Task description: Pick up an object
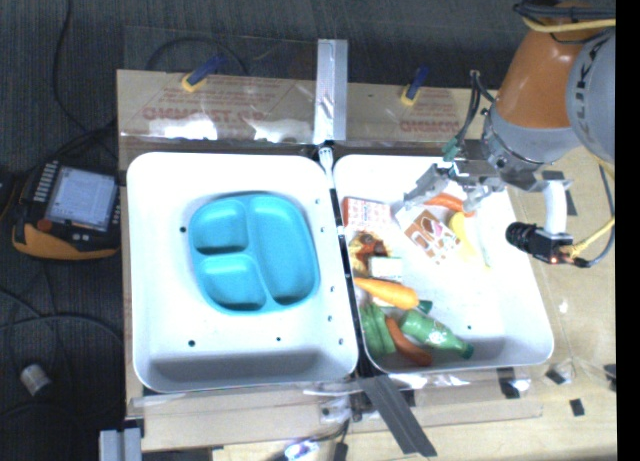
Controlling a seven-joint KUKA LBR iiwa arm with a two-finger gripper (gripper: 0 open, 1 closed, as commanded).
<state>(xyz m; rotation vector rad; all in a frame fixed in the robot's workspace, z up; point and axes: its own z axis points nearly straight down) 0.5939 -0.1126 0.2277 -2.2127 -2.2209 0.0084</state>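
The claw [452, 181] hung at the right bin's [520, 289] 12 o'clock, over a small carton [432, 232]; I could not tell its state. The carton looked light, stiff and crushable, best pinched across its 2 narrow sides.

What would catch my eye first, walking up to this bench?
Probably the bright blue divided tray, lying alone in the left white bin. Next, the jumble of toy food along the right bin's left side, including an orange carrot and a green bottle, with the arm's gripper poised over that bin's far end.
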